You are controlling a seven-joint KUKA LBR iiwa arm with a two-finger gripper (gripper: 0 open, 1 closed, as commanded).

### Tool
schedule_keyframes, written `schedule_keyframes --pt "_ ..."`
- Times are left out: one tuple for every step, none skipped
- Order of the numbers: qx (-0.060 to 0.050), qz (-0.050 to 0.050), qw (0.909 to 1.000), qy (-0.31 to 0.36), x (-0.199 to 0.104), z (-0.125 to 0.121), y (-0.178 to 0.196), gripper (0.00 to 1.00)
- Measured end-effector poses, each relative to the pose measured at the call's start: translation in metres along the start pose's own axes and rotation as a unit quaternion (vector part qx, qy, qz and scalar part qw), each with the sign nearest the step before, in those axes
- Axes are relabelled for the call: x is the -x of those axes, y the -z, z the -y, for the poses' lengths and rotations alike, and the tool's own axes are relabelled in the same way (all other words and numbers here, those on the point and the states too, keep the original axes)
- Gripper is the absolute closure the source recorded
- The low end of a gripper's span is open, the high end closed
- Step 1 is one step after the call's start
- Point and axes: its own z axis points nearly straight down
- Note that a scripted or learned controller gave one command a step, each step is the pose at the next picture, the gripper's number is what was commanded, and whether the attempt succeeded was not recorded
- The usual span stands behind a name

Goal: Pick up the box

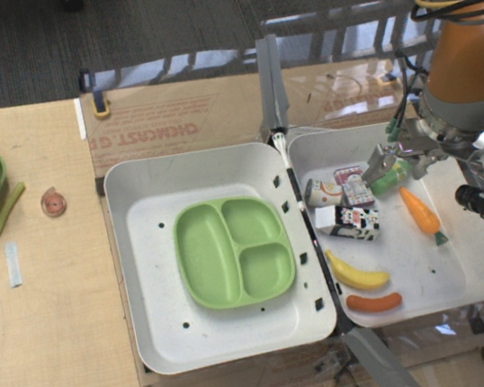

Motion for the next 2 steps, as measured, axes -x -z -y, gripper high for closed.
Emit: schedule_keyframes --pt "0.001 0.0 0.9995 0.032 -0.0012 -0.0535 -0.1057 0.0" --pt "0.001 0.0 0.9995 0.03 0.0 -0.0533 -0.0967 1.0"
